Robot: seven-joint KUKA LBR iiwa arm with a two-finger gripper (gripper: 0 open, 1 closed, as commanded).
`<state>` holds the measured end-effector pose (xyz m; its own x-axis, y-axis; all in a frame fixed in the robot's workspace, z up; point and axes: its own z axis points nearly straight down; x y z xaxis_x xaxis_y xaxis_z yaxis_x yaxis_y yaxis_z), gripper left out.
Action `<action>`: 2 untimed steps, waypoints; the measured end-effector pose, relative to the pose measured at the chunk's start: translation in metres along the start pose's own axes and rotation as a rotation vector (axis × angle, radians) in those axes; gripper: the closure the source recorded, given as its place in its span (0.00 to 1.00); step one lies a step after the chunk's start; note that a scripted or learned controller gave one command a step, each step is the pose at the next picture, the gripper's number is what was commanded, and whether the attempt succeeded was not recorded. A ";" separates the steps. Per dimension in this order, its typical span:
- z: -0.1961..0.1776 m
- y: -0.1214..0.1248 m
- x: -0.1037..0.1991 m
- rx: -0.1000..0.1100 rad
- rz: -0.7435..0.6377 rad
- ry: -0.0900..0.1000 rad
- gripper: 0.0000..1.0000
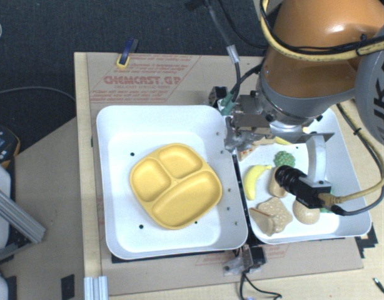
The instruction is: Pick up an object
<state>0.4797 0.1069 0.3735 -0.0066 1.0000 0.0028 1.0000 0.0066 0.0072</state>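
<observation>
Yellow curved plastic banana in right white bin, left side, long axis near-vertical. Grey two-finger gripper just above-left of it; jaw state cannot tell.

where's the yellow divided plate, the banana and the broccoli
yellow divided plate (176, 185), camera view, on the ridge between its compartments, in the left bin
banana (254, 179), camera view, on the middle of its curved body, in the right bin
broccoli (283, 159), camera view, on its green head, right of the banana
</observation>
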 end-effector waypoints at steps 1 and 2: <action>-0.007 0.000 -0.003 0.004 0.005 -0.003 1.00; -0.017 0.001 -0.002 0.002 0.004 -0.004 1.00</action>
<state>0.4804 0.1044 0.3909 -0.0024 1.0000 -0.0014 1.0000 0.0024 0.0052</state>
